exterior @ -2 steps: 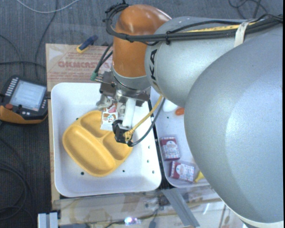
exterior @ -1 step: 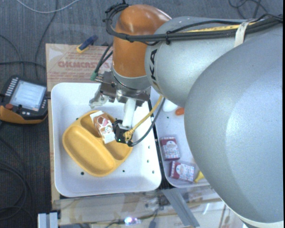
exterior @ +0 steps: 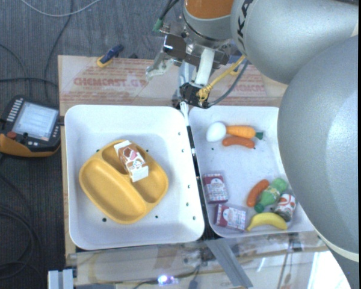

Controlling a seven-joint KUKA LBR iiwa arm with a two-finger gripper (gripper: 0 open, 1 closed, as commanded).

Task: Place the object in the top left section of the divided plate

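A yellow divided plate lies in the left bin, turned at a slant. A small white carton with a red-brown print rests on the plate's upper part, in the small section nearest the top, and reaches toward the ridge between the two small sections. My gripper hangs high above the bench's far edge, over the gap between the two bins, well away from the carton and the plate. Nothing shows in its grasp.
The right bin holds a white egg, a carrot, a sausage, two red packets, a banana, a green bottle and a can. A teach pendant lies left of the bench.
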